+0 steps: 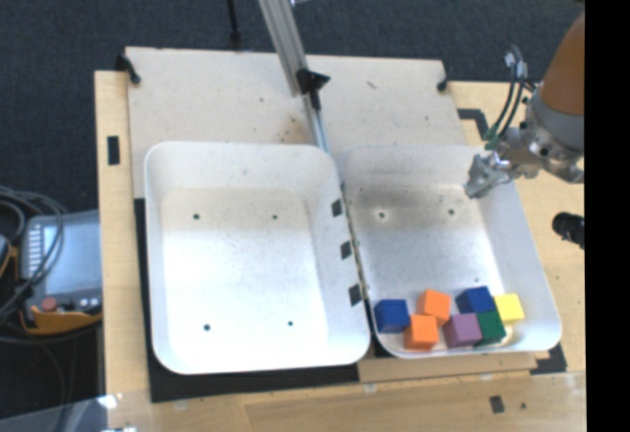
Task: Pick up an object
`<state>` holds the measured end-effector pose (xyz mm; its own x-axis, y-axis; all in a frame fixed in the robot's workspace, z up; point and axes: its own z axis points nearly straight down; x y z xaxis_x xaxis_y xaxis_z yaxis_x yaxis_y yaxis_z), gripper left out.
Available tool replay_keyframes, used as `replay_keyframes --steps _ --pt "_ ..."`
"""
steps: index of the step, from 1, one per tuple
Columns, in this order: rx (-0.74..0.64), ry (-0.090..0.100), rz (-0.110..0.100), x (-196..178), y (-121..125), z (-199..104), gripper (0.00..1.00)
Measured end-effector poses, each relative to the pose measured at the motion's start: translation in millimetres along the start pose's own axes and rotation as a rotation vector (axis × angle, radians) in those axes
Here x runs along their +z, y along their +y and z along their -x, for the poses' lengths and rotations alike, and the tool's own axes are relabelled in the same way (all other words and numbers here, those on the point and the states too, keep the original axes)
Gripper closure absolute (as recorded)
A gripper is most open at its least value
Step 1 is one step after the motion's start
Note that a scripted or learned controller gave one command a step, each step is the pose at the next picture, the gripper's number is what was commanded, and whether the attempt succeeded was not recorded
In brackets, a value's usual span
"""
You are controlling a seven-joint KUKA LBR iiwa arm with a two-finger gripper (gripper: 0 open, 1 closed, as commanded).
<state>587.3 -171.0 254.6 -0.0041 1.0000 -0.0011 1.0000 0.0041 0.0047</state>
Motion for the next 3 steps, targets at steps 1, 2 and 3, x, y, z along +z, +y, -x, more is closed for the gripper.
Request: replay_keyframes --steps 1,2,3 --pt "-0.002 0.001 -0.004 11.8 9.8 -49.9 1.0" --pt "-0.002 0.002 -0.007 20.5 20.2 -101.6 1.0" --pt "-0.002 0.003 -0.009 29.5 23.9 -154.7 1.0"
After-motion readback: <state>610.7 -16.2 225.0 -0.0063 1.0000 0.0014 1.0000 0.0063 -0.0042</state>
